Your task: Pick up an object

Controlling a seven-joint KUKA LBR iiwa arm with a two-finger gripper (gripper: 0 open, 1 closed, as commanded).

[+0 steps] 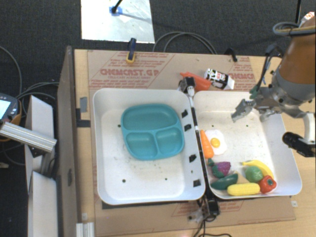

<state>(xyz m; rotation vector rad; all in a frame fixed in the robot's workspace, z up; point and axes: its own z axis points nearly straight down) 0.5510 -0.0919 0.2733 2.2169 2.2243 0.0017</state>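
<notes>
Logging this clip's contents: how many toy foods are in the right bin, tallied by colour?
Orange: 1, carrot
White: 1, fried egg
Purple: 1, eggplant
Green: 2, cucumber, pepper
Yellow: 2, corn, banana
Red: 1, tomato
Total: 8

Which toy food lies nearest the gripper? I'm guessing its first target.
The fried egg, white with a yellow yolk, lies closest below the gripper; the other toys cluster farther toward the right bin's near edge.

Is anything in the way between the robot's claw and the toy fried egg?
Nothing visible is. The gripper hangs over bare white floor in the right bin, and the fried egg lies lower left of it, with only bare floor between them.
</notes>
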